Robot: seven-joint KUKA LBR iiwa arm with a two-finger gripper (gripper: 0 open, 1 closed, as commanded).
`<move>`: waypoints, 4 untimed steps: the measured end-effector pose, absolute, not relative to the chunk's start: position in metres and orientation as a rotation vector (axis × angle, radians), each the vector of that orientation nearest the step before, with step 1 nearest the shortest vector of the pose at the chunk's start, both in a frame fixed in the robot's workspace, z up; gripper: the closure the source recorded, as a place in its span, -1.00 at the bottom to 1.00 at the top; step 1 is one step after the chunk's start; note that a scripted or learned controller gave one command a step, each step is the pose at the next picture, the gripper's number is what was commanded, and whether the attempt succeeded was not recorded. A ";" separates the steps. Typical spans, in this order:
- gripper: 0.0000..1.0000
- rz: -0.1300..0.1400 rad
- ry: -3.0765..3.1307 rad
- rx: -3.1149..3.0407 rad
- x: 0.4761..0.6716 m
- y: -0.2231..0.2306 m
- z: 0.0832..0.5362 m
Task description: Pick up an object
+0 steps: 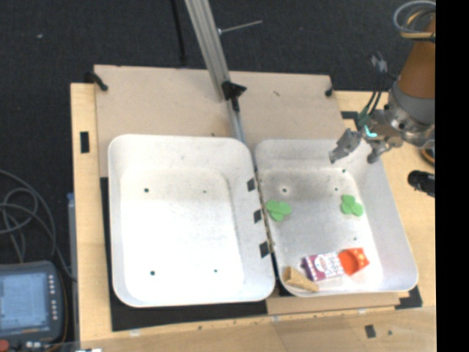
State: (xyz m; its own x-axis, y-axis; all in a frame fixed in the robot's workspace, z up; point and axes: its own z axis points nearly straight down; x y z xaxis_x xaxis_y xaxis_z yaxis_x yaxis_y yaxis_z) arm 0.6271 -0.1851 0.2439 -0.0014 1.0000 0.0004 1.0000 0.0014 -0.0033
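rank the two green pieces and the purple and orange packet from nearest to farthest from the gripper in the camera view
Measured from the gripper at the right bin's far right corner:
1. Right green piece, near the bin's right side.
2. Left green piece, by the divider between the bins.
3. Purple and orange packet, at the bin's near edge.

The arm comes in from about 2 o'clock, orange band up top and grey wrist below it, with the gripper (359, 149) angled down toward 8 o'clock, its two fingers spread apart and nothing between them.
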 end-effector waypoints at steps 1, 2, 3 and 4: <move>-1.00 0.002 -2.227 -2.219 0.628 -0.185 0.247; -1.00 0.007 -2.219 -2.221 0.627 -0.193 0.185; -1.00 0.007 -2.216 -2.224 0.624 -0.194 0.122; -1.00 0.004 -2.215 -2.229 0.623 -0.196 0.100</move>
State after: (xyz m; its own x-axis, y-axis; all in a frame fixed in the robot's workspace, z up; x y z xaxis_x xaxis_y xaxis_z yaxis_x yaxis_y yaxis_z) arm 0.6233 -0.1956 0.1001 0.0062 1.0000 -0.0025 1.0000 -0.0062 -0.0015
